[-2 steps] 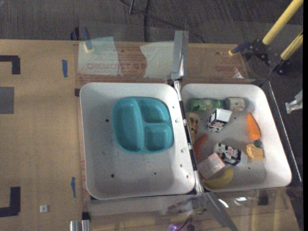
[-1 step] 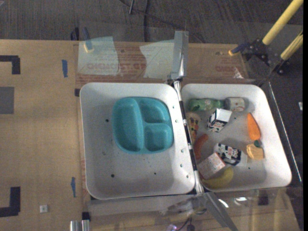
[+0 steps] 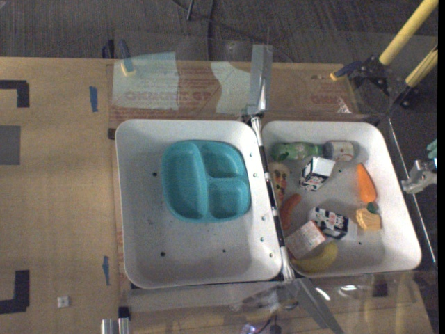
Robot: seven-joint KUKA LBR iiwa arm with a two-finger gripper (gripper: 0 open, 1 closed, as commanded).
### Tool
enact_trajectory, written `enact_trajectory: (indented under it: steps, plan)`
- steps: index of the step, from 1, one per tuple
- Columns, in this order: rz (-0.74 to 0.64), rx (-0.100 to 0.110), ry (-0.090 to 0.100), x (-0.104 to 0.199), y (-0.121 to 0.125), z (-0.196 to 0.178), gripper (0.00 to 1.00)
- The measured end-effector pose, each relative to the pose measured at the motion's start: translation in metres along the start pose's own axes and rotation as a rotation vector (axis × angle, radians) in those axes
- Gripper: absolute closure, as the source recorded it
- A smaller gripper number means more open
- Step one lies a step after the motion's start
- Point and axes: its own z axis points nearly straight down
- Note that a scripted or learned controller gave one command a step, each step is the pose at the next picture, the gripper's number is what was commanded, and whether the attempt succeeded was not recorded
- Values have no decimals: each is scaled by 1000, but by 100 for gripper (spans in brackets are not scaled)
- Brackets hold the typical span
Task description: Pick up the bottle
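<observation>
At the far right edge a pale bit of the gripper [image 3: 419, 175] pokes in — I cannot tell its state. The left bin [image 3: 139, 242] holds a teal divided tray [image 3: 206, 179]. The right bin [image 3: 400, 242] holds clutter — the green bottle [image 3: 295, 150] lies at its back-left corner.

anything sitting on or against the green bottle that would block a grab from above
Nothing lies on the green bottle. It lies on its side at the right bin's far-left corner, close to the bin wall, with a grey can beside its cap end, so side room looks tight.
</observation>
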Motion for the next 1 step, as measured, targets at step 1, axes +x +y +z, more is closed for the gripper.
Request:
enact_trajectory:
  steps: [1]
  plan:
    - [261,-2,-2,7,53,-97,100]
